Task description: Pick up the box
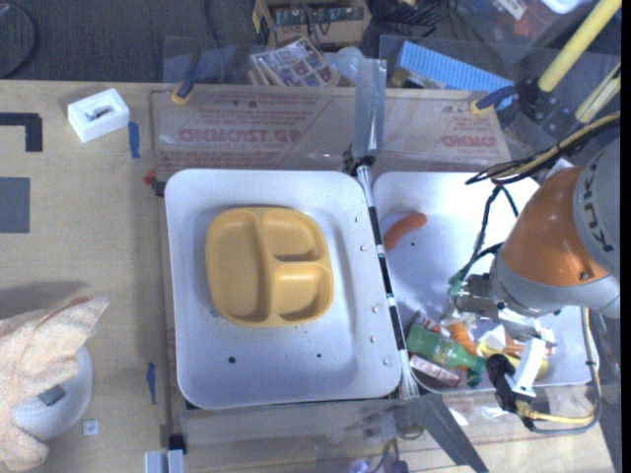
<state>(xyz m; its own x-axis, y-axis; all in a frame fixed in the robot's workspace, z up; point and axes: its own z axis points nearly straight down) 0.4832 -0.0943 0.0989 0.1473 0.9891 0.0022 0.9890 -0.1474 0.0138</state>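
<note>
I see the arm (557, 239) low over the right bin (449, 200) at lower right of the frame; the gripper's state I cannot tell. The box (434, 370), lying among clutter there, looks light, stiff and thin, so I'd grip across its narrow sides

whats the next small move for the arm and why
Probably lift the arm a little and re-aim. It hangs low over the clutter in the right bin's near corner, covering part of the pile, and I cannot pick out a box there. The hot dog lies apart.
</note>
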